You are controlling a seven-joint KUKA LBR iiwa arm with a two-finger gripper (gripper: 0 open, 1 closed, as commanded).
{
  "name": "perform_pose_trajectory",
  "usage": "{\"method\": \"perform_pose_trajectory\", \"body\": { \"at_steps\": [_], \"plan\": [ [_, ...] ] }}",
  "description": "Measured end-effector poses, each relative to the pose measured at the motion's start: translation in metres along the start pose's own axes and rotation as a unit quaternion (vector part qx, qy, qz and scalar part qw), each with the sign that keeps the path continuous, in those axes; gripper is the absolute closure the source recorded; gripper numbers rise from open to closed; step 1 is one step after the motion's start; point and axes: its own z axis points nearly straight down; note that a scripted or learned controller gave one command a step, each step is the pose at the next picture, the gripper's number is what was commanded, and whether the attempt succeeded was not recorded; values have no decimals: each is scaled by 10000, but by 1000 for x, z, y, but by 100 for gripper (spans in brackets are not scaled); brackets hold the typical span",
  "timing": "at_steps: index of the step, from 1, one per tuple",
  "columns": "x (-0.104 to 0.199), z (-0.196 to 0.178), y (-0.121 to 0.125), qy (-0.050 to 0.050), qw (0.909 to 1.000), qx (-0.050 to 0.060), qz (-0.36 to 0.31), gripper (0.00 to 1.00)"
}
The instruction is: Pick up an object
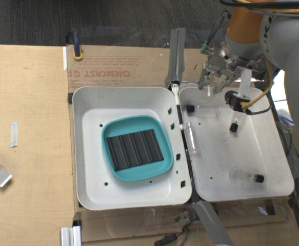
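Observation:
My gripper [213, 84] hangs over the far edge of the right bin [272, 152], near its back left corner. Its fingers stand open with nothing between them. Small items lie in that bin. A clear tube with a black cap [245, 177] rests near the front right. Along the left wall lies another clear tube [190, 136]. A small black piece [190, 108] sits at the back left, just below and left of the gripper. A second small dark piece [234, 127] lies near the middle.
The left bin [87, 137] holds a teal tray [136, 148] with a dark ridged insert. A black and yellow cable [241, 102] droops from the wrist over the right bin. A metal divider post [177, 55] stands between the bins at the back.

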Motion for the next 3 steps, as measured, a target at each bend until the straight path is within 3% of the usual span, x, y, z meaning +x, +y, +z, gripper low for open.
{"method": "perform_pose_trajectory", "body": {
  "at_steps": [1,2,3],
  "plan": [
    [-34,-4,9,10,9999,-17,141,100],
    [-2,-2,1,9,9999,-7,129,100],
    [2,-2,0,12,9997,-10,260,100]
  ]
}}
